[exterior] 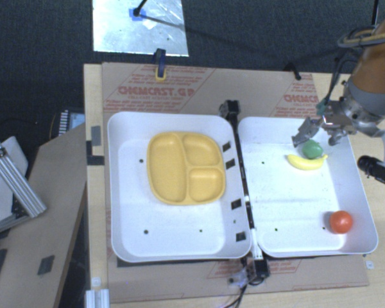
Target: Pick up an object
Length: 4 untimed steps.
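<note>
A green ball (312, 150) lies in the right bin (289, 230) near its far right corner, touching a yellow banana (306, 163) just in front of it. An orange-red ball (341, 222) rests near the bin's front right corner. My gripper (321, 132) hangs over the far right of this bin, just above and behind the green ball, with its two grey fingers spread apart and nothing between them.
The left bin (125, 230) holds a yellow divided plate (185, 167) with three compartments. A black divider with clips runs between the two bins. A silver sheet lies on the floor behind the bench.
</note>
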Each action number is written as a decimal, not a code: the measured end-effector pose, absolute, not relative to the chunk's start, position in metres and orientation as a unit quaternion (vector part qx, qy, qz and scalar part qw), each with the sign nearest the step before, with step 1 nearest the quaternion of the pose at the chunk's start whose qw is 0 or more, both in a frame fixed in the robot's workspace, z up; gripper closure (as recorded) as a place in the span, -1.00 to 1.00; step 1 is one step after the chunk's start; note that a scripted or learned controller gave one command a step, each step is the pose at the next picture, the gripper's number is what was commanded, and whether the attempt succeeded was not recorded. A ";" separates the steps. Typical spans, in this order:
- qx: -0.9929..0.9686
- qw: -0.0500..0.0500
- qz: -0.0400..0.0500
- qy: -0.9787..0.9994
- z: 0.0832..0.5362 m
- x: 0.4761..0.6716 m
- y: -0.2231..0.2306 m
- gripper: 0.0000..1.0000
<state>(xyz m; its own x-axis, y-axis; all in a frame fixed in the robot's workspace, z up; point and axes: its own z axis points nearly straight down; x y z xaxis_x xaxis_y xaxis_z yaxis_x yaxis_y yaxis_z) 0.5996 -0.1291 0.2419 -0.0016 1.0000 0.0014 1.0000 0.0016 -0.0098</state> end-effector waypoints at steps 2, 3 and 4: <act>-0.707 0.000 0.000 -0.707 0.199 0.593 -0.132 -1.00; -0.707 0.001 0.001 -0.707 0.156 0.593 -0.126 -1.00; -0.707 0.001 0.001 -0.707 0.099 0.584 -0.130 -1.00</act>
<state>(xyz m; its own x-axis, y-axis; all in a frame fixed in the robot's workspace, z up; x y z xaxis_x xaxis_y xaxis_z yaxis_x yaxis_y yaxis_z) 0.5841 -0.1304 0.0992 -0.0002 1.0000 0.0004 1.0000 0.0002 -0.0034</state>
